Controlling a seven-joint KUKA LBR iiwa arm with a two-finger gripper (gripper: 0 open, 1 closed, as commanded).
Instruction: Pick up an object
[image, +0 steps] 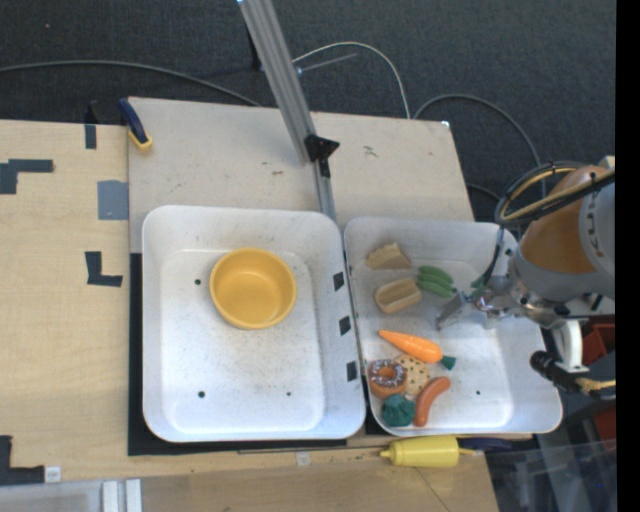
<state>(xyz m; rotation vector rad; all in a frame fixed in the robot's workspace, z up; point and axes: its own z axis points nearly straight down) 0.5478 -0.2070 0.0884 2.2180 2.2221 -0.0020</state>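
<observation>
mustard bottle (424, 452), carrot (411, 345), hand (462, 307)

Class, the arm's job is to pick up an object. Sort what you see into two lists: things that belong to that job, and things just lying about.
Belongs to the job:
gripper
right bin
toy carrot
green toy vegetable
two bread pieces
doughnut
sausage

Lying about:
yellow bowl in the left bin
yellow bottle at the bench edge
yellow-tipped clamp

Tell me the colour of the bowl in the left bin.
Yellow bowl, clearest in the camera view.
</observation>
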